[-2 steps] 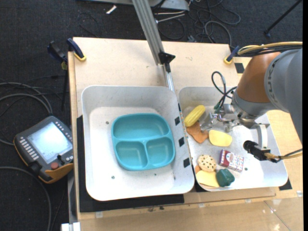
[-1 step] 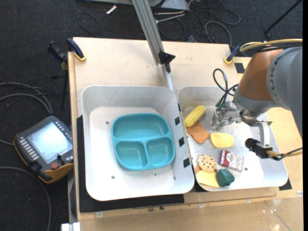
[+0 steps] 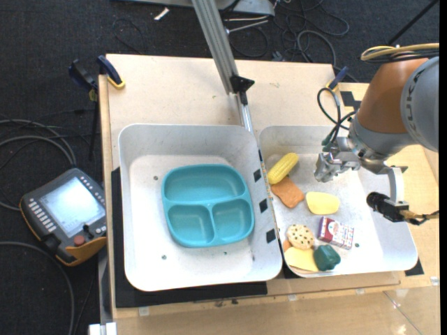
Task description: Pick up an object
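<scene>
The gripper [image 3: 327,171] is hovering over the right bin [image 3: 401,246], and its grasp state cannot be determined. The yellow piece [image 3: 322,203] is lying at 6 o'clock just below it, with the corn cob [image 3: 283,167] at 9 o'clock.

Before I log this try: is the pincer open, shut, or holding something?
Pincer: above the right bin, near the corn cob; open or shut cannot be told.

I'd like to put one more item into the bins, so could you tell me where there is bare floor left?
Left bin: bare strips all around the teal tray. Right bin: bare along the far wall behind the corn and on the right past the red box. Crowded at the near-left corner, around the cookie.
</scene>
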Tool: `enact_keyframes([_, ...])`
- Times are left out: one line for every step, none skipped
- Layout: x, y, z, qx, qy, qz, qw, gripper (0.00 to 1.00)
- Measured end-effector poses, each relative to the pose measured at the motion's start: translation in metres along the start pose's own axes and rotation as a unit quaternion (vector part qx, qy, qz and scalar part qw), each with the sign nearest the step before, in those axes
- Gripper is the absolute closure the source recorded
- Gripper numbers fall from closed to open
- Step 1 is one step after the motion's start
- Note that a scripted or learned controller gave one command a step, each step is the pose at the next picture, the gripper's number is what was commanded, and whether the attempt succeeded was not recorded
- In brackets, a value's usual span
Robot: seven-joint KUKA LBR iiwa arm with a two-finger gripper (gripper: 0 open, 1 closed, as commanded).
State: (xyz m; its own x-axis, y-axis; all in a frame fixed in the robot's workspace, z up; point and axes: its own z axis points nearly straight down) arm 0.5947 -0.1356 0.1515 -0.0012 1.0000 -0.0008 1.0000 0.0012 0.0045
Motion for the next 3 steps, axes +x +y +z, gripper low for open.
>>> enact_keyframes([0.0, 0.008, -0.045, -0.001, 0.0, -0.001, 1.0, 1.0])
enact_keyframes([0.005, 0.004, -0.105, -0.002, 0.0, -0.001, 1.0, 1.0])
enact_keyframes([0.006, 0.005, -0.116, 0.001, 0.0, -0.001, 1.0, 1.0])
